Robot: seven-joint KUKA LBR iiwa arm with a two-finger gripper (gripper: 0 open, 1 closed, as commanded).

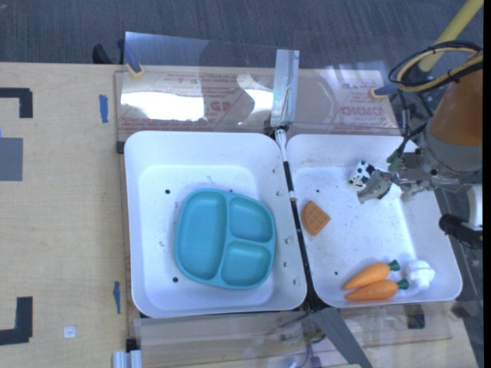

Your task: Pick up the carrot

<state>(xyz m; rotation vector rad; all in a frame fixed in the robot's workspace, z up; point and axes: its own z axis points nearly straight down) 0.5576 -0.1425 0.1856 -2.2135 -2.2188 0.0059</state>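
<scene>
Blue divided plate [225, 238] (left bin [146, 159]), waffle cracker [314, 218] right

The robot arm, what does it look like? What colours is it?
The arm is grey with a bright orange band above its wrist. Black cables loop beside it, next to a yellow bar. At its end sits a small grey metal gripper.

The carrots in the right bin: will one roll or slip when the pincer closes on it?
Likely yes. The carrots look smooth and tapered, so a grip near the tip may squeeze one out. They lie touching side by side, so closing on one will probably nudge the other. The white piece by their leafy ends may shift too.
</scene>
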